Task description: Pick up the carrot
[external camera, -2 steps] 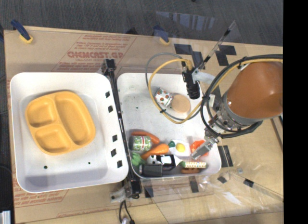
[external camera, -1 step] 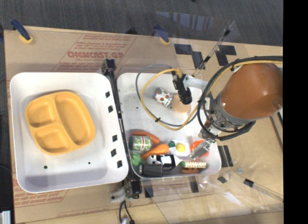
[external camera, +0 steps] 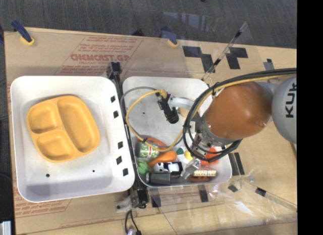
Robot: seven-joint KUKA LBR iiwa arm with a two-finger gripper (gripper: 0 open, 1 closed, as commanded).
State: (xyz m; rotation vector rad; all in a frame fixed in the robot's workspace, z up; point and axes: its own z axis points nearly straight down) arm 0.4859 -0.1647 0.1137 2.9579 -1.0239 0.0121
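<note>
As I read my feed from the left, the brown sheet (external camera: pixel 45 52) covering the bench carries red print, and a blue clamp (external camera: pixel 23 33) sits at its far left corner. On it sits the left bin (external camera: pixel 65 181). A yellow divided tray (external camera: pixel 62 127) with three compartments lies flat in the bin, well apart from the near wall.

The right bin (external camera: pixel 146 112) stands just beside the left one, with black clips along the seam between them. All the loose things in it crowd the near end. At the left of that heap I see a small green piece (external camera: pixel 143 168) by the near left wall. Beside it, a green can (external camera: pixel 148 150) with a red and white label lies on its side, with an orange piece (external camera: pixel 155 142) just behind it.

The carrot (external camera: pixel 168 156) lies just right of the can, near the middle of the bin's near half. Toward the near wall from it are a black-and-white item (external camera: pixel 169 167) and a flat dark block (external camera: pixel 159 179).

Right of the carrot, the gripper (external camera: pixel 194 165) hangs low over the near right part of the bin, near the carrot but apart from it. I cannot tell whether it is open or closed. A striped orange packet (external camera: pixel 205 174) lies just beside it. The arm (external camera: pixel 237 108), with its orange band, covers the bin's right side.
</note>
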